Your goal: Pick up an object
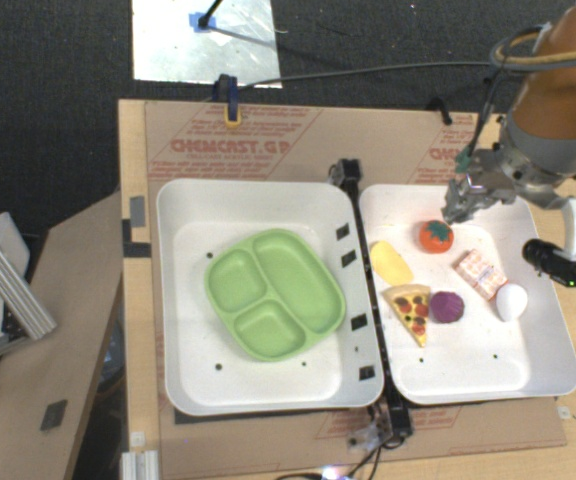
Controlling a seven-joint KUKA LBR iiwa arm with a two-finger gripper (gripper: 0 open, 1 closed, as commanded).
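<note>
Camera view: from above the bench we look down at a slant on two shallow white bins set side by side on a protective sheet printed with red lettering.
Arm: we see the grey arm (558, 88) with its orange band reaching in from the right, bent over the far part of the right bin (528, 378).
Gripper: the gripper (460, 211) hangs just above and behind the tomato (435, 236); we cannot tell how its tips are set, since they blur together against the white floor.
Tomato and gripper: the red-orange tomato with its green top lies on the bin floor just below the gripper tip in our view; we cannot tell whether they touch, and we see nothing gripped.
Right bin, other pieces: we count a yellow piece (390, 263) near the divider, a pizza slice (411, 310) in front of it, a purple piece (447, 307) just beside the slice, a pink patterned box (480, 273), and a white egg (510, 301) toward the right wall.
Left bin: the left bin (198, 388) bears a green divided plate (273, 293) with three compartments, lying flat.
</note>
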